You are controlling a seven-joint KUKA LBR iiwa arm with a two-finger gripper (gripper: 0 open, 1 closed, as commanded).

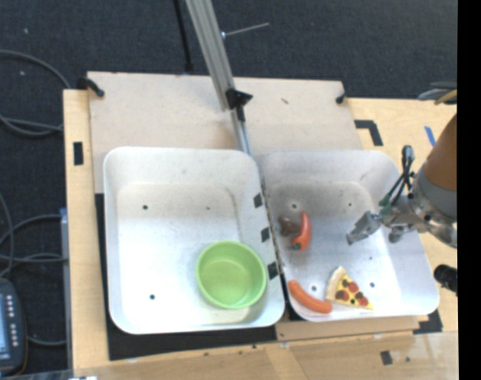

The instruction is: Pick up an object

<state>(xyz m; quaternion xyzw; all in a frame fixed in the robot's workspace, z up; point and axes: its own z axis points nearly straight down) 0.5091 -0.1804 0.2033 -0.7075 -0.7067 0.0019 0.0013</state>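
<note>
Camera view showing two white bins sitting side by side on tabletop (82, 212). Left bin (145, 180) carrying green bowl (231, 273) near its front right corner. Right bin (335, 172) carrying orange-red pepper-like toy (297, 230) near left wall, hot dog (308, 297) and pizza slice (347, 289) lying along front edge. Pincer (365, 228) hovering over right bin's right half, well apart from toys; open or closed state impossible to tell.
</note>
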